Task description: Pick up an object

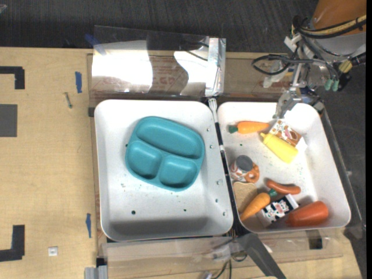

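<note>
Hovering over the far right corner of the right bin [334, 161], the claw [286, 107] hangs from the grey arm with its orange band [343, 4]; whether it is released or clenched cannot be told from this slanted view, and nothing is seen held in it. Cables [302, 39] loop around the wrist just above it. Just below the claw lies a yellow block [280, 147] with a printed label at its upper end, tilted; the claw's tip appears close to or touching that upper end, but which cannot be told. To the claw's left, just beside the yellow block, lies a toy carrot [251, 127]. Farther below the claw sit a small round grey-and-orange object [244, 169], a red sausage-shaped toy [283, 187], a second toy carrot [256, 204], a small black-and-white carton [276, 208], and a red pepper-like toy [306, 214], all well apart from the claw. Well to the claw's lower left, the left bin [116, 214] holds a teal divided plate [165, 151]. A clear plastic sheet [157, 68] lies beyond the left bin, to the claw's left.
</note>
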Controlling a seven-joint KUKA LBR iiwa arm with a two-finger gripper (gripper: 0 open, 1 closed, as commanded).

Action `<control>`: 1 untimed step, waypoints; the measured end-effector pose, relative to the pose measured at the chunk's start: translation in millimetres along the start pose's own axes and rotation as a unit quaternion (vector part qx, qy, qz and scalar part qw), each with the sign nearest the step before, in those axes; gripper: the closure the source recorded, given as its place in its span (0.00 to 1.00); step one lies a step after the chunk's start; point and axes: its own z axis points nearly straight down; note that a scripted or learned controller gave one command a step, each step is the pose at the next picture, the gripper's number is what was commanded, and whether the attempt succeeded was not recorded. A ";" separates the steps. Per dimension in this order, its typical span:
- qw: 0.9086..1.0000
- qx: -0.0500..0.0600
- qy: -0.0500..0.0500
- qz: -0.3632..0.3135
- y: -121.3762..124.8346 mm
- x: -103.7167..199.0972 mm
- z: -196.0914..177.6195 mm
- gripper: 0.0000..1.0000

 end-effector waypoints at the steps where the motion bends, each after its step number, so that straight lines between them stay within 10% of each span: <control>1: 0.999 0.000 0.006 0.038 -38.9 107.9 138.9 0.00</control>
